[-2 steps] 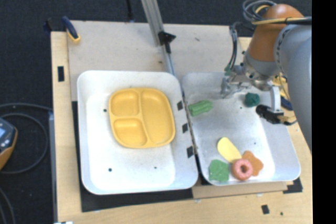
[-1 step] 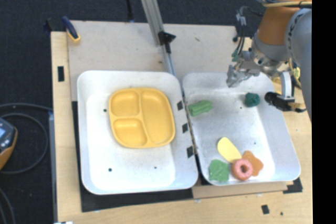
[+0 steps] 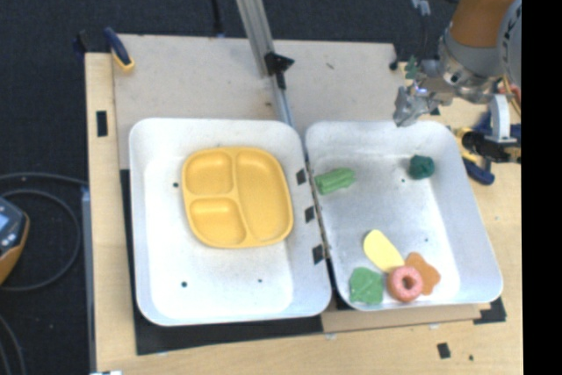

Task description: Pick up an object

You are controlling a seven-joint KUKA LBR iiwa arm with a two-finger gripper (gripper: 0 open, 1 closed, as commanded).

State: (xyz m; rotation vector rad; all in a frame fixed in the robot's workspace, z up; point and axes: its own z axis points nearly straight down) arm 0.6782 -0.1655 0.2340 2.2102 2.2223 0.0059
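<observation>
2 white bins sit side by side on the counter (image 3: pixel 202 75), touching along the middle seam. Left bin (image 3: pixel 158 277) carries a yellow divided plate (image 3: pixel 237 195) with 3 compartments, set toward its upper middle; you have bare floor all around it, most along the near edge.

Right bin (image 3: pixel 457 215) has its load split. Green cylinder (image 3: pixel 335 181) lies just beside the left wall near the seam. Dark green lump (image 3: pixel 421 166) sits alone toward the far right, well apart from everything else. 4 pieces crowd the near edge: yellow oval (image 3: pixel 383 248), light green piece (image 3: pixel 366 285), pink ring (image 3: pixel 405 283) and orange piece (image 3: pixel 425 270). Pink ring touches the orange piece and lies just beside the light green one; the yellow oval's lower end meets that cluster. Centre of the right bin is open floor, so you have room between the cylinder, the lump and the cluster.

Gripper (image 3: pixel 410 105) hangs at the far rim of the right bin, near its far right corner, above the rim line and well apart from every piece. Arm (image 3: pixel 479 22) is cut off at the right and top, orange band visible. Fingers are small and blurred against the bin rim; you can't tell how far apart they stand, and nothing shows between them.

An aluminium post (image 3: pixel 250 4) rises from the counter behind the seam. Blue and yellow clamps (image 3: pixel 485 149) sit off the right bin's right edge, partly cut off.
</observation>
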